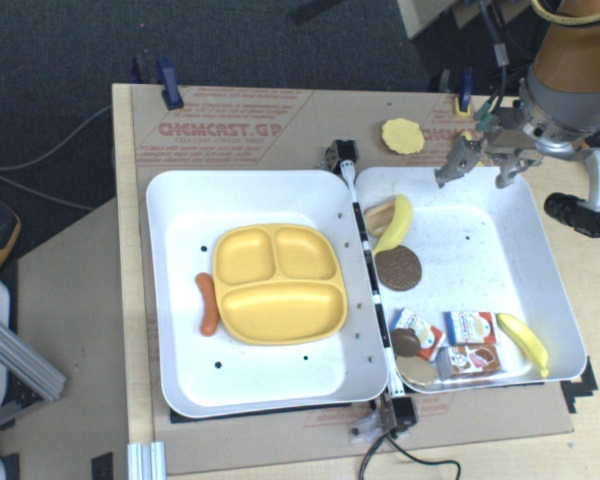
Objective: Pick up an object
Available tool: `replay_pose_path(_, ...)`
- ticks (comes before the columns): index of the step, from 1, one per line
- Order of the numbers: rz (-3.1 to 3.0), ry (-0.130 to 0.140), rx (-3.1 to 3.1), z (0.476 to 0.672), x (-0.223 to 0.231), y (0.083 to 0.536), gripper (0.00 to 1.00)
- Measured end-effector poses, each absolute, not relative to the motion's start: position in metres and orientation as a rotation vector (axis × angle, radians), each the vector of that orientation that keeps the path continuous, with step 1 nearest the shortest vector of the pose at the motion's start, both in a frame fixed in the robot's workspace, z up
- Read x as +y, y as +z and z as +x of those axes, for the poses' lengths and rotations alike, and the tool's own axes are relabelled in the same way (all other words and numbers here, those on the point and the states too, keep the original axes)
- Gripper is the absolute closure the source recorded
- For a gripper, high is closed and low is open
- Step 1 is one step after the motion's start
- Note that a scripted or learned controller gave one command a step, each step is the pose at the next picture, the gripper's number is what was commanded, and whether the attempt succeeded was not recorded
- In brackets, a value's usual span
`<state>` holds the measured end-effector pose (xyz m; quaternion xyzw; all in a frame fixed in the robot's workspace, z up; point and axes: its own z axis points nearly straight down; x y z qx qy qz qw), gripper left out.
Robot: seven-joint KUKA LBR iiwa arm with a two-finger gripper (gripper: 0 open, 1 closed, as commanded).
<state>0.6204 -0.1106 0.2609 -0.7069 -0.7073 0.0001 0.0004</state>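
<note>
Gripper point(477, 163) hangs over the right bin's point(540, 228) far rim, fingers spread, nothing between them. Nearest pick, the banana point(396, 223), lies down-left, long axis diagonal.

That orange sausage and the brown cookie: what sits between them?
In the camera view, the yellow divided plate lies between the sausage and the cookie.

1. A brown board point(250, 118) is lying under two white bins point(170, 208), its red print showing at the far side.
2. Blue clamps are gripping its far edge, one left point(168, 83), one right point(465, 88).
3. A black clip point(341, 153) is sitting at the bins' far joint.
4. A thin cable point(50, 158) is trailing across dark carpet point(60, 48) on the left.
5. A metal rail point(20, 358) is lying near left.
</note>
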Motion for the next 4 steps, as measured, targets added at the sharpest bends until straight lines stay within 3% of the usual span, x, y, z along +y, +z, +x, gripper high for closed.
replay_pose_path(1, -2.215, 0.005, -2.222, 0.647, -0.088, 0.180, 0.00)
replay_pose_path(2, -2.223, -0.006, -2.219, 0.668, -0.105, 0.090, 0.00)
replay_pose_path(3, -2.228, -0.016, -2.230, 0.671, -0.105, 0.108, 1.00)
replay_pose_path(4, -2.227, -0.014, -2.230, 0.671, -0.105, 0.107, 0.00)
